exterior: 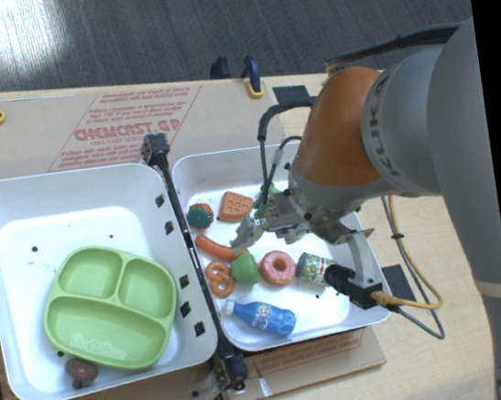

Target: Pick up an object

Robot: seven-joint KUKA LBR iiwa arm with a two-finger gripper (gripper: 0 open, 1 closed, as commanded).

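Pictured from above: KUKA arm [379, 130] reaching in from the right over the right bin [227, 163], gripper [253, 228] low among a scatter of toy food. Fingers spread a little apart with nothing seen between them, tips just above the toy hot dog [215, 246] near the bin's left wall. Ranged along that wall and toward the near edge: a green-and-red round toy [200, 214], a waffle-like orange square [234, 206], a pretzel [219, 278], a small green piece [244, 268], a pink doughnut [278, 267], a green-labelled can [311, 269] and a blue bottle [262, 317] lying flat at the near edge. Left bin [9, 196] carrying a green divided plate [110, 306] with a brown lump [81, 372] at its near left corner. Hot dog judged the likeliest target: probably light hollow plastic, stiff, smooth and apt to roll or squirt out of a pinch. Best taken across its narrow middle, jaws square to its length, clear of the neighbouring pretzel and the green piece crowding its lower end.
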